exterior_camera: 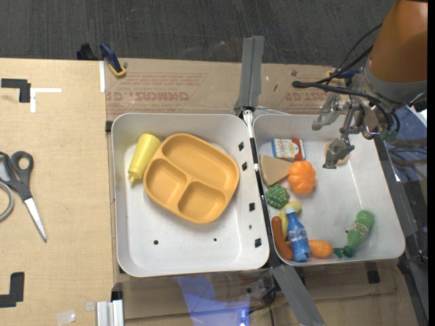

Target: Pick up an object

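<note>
At the far left of the frame a pair of scissors (pixel 24 185) lies on the bare bench top. Moving right, the left bin (pixel 136 250) holds a yellow bottle (pixel 142 156) leaning against the edge of an orange divided plate (pixel 191 178). Past the divider, the right bin (pixel 384 202) carries a cluster along its left side: a small carton (pixel 288 149) at the top, a tan wedge (pixel 273 169) touching an orange pumpkin (pixel 302 177), a green broccoli piece (pixel 276 196) below, then a blue bottle (pixel 297 232) lying over a carrot (pixel 319 249). A green bottle (pixel 359 229) sits apart at the lower right. In the upper right the gripper (pixel 338 152) hangs over the bin's top edge, nothing between its fingers; I cannot tell whether they are spread or pressed together.
</note>
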`<state>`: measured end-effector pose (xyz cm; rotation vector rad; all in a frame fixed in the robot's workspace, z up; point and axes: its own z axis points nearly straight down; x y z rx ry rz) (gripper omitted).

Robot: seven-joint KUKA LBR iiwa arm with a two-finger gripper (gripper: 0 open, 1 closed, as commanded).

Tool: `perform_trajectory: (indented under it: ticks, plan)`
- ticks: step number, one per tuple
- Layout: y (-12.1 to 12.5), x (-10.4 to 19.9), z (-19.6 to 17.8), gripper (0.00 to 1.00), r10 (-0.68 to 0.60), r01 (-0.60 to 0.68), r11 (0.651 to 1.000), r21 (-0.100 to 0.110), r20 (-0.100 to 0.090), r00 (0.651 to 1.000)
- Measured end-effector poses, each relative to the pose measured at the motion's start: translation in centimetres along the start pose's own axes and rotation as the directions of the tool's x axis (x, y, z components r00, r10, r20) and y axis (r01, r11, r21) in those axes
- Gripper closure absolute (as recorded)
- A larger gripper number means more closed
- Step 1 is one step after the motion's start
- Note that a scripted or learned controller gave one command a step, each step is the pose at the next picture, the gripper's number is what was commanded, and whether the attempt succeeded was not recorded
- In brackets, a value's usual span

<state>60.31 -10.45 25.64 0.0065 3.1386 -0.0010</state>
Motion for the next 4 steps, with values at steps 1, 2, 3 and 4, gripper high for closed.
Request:
perform_trajectory:
  ticks: [1,2,3,4]
  plan:
    - [0.1,-0.9,11.1,0.0,0.051,-0.051,0.999,-0.001,-0.001,0.999]
    - [0.2,-0.7,16.4,0.0,0.153,-0.153,0.988,0.0,-0.001,0.988]
    - [0.2,-0.9,15.3,1.0,0.151,-0.151,0.989,0.001,0.007,0.989]
    - [-4.8,-3.5,4.8,1.0,0.274,-0.274,0.962,0.0,0.003,0.962]
